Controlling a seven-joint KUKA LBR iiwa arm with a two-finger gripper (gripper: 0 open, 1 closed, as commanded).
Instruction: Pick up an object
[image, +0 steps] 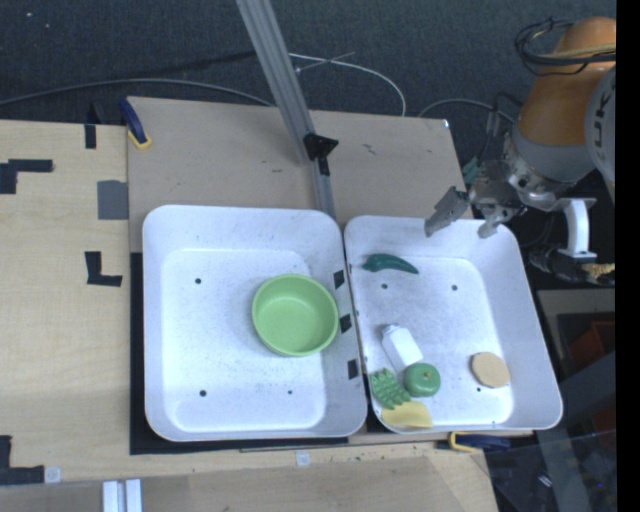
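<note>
Up at the right bin's (530, 330) top edge hangs the hand (463, 219), fingers spread and holding nothing; nearest lies the dark green pepper-like toy (389, 264), down-left, its long axis roughly left-right.

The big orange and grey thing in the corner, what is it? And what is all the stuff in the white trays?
That is a robot arm. At its end sits a gripper with two fingers, a bit like a claw, spread open above the far edge of the right bin. It holds nothing. The picture comes from one camera fixed above the bench, looking down at a slant.

There are two shallow white bins side by side. The left bin has a green bowl in it. The right bin has small toys: a dark green pepper-like piece, a white bottle, a round green piece, a ridged green piece, a yellow piece and a tan disc. The robot's job is to pick one thing up.
</note>
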